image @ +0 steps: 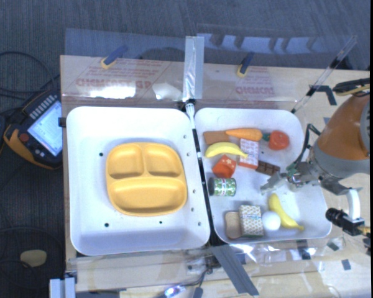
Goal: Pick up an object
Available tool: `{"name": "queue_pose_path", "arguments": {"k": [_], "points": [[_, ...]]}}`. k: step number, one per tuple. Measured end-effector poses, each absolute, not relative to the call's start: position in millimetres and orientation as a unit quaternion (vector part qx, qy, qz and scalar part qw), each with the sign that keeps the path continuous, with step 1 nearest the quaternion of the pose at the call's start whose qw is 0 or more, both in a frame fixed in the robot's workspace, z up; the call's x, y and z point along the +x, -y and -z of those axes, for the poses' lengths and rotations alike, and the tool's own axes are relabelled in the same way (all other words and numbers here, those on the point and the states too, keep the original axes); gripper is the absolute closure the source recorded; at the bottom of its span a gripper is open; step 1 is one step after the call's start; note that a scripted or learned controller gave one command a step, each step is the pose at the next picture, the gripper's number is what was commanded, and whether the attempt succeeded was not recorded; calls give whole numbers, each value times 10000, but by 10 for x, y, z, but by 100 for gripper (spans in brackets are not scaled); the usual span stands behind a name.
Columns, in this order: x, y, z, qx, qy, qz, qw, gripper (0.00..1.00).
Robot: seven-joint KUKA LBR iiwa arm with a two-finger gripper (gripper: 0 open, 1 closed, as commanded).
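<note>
Two white bins sit side by side on the bench (74,73). Left bin (87,166) holds a yellow sectioned tray (147,177), flat in its middle. Right bin (311,228) holds the small food items. The arm (345,132) reaches in from the right, its orange band over the right bin's far-right edge, and the gripper (285,176) hangs low over the bin's right half. Its tip lies just beside the end of a chocolate bar (267,168) and just above a banana (282,211); I cannot tell whether the fingers are spread or closed, and nothing is visibly between them.

Among the items, a carrot (244,133) lies along the bin's back, with a brown sausage (214,136) at its left end and a tomato (279,140) to its right. A second banana (222,149) curves just below the carrot, touching a white-and-red packet (249,149). A red cube-shaped piece (224,166) sits below that banana, and a green can (224,187) lies on its side just under it. Near the front wall, a slice of bread (232,225) and a pale patterned box (251,220) stand together, with a white egg (271,221) touching the box and the first banana's lower end.
</note>
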State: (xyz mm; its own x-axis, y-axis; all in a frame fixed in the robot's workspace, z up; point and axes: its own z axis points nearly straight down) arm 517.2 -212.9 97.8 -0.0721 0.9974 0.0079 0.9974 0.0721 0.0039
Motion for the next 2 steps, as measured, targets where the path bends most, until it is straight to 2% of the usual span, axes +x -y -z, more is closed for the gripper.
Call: {"name": "queue_pose_path", "arguments": {"k": [1, 2], "points": [[4951, 2080, -938, -6646, 7471, 84, -103, 0], [4941, 2095, -1010, -6655, 7463, 66, -101, 100]]}}
